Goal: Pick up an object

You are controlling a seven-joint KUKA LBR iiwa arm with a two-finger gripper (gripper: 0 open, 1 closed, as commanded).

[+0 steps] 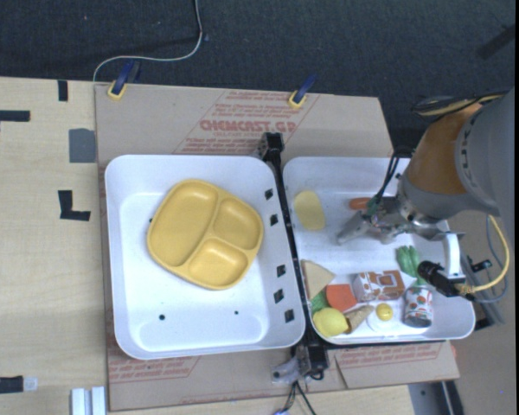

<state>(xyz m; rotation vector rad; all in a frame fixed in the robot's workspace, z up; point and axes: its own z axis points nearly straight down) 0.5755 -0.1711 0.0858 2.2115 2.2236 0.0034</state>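
Note:
My gripper hangs low over the middle of the right bin, at the end of the grey and orange arm. A small orange piece lies just behind it, and a pale yellow piece rests to its left. Toward the front of the bin sit a tan wedge, a red piece, a yellow lemon, a brown and white carton, a small can and a green piece. Nothing is visibly held.
The left bin holds a yellow divided plate. A black divider runs between the bins. Both bins rest on cardboard clamped at the back.

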